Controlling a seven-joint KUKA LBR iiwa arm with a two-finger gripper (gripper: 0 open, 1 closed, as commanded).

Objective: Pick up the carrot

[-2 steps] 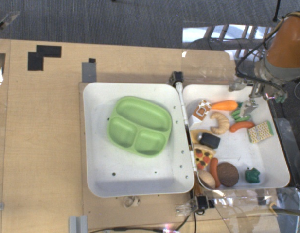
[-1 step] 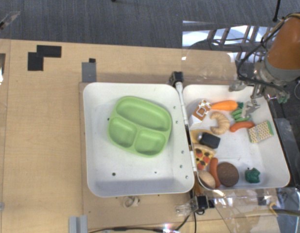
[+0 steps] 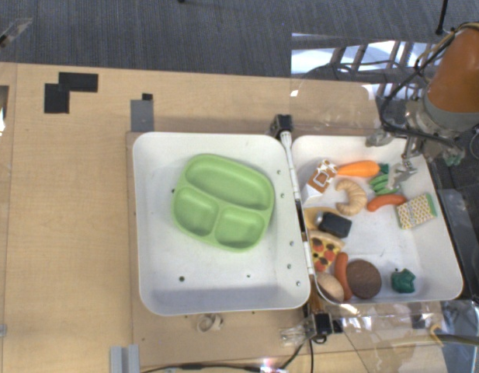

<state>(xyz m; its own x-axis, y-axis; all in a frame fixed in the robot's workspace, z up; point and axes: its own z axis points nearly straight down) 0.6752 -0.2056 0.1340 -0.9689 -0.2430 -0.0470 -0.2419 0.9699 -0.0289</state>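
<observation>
**Arm over right bin, carrot lying loose**

Light wooden surface (image 3: 68, 247) carries two shallow white bins side by side; behind it dark grey ribbed carpet floor (image 3: 146, 22). Black L-shaped marker (image 3: 68, 90) sits on the surface, far left of the left white bin (image 3: 157, 286). A small grey bracket (image 3: 142, 115) stands at that bin's back left corner. Cables and connectors (image 3: 317, 325) lie at the front edge between the bins.

Left bin holds a green three-compartment plastic plate (image 3: 222, 200), roughly centred.

Right white bin (image 3: 441, 278) is the landmark. The orange plastic carrot with green top (image 3: 359, 169) lies flat near its back wall, towards the left, free of the gripper. Just in front of the carrot: a beige croissant-shaped toy (image 3: 350, 195). Right of the croissant: a small red-orange chilli-like piece (image 3: 387, 202) and a pale yellow-green textured block (image 3: 415, 210). Front area: pizza slice toy (image 3: 324, 249), brown round toy (image 3: 364, 278), dark green broccoli-like piece (image 3: 404, 280).

The grey metal gripper (image 3: 406, 165) hangs over the bin's back right part, right of the carrot; finger state cannot tell. Orange-banded arm (image 3: 460, 76) enters above the bin's back right corner.
</observation>
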